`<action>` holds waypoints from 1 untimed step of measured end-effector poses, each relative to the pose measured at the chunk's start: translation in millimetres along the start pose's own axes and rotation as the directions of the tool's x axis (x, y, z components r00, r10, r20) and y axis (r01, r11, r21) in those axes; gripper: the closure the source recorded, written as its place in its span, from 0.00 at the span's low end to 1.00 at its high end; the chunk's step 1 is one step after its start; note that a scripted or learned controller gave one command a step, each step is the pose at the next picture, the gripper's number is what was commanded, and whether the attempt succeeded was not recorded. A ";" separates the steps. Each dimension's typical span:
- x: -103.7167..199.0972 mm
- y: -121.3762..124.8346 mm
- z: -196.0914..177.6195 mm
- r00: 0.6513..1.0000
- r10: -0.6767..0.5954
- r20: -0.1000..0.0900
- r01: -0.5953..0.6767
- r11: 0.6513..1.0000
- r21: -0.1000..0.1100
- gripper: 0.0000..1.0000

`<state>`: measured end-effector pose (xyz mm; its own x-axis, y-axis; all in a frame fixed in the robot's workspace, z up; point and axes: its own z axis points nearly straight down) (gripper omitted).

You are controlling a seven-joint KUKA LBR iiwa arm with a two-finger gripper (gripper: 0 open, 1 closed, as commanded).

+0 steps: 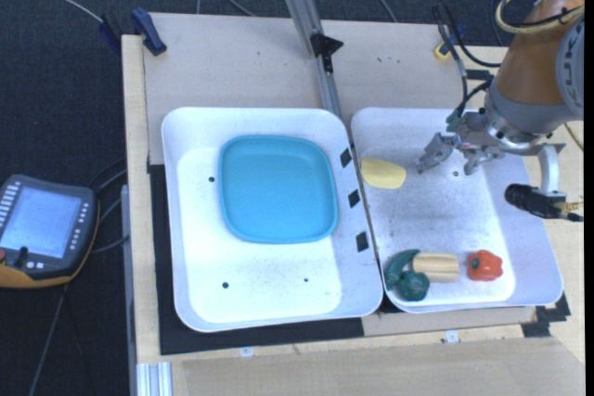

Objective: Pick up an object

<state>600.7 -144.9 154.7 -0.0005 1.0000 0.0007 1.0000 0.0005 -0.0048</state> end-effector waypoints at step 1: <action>0.4 -0.9 52.6 1.000 0.000 0.000 0.000 1.000 -0.001 0.00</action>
<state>599.5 -144.4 102.1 -0.0004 1.0000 0.0006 1.0000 0.0004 -0.0043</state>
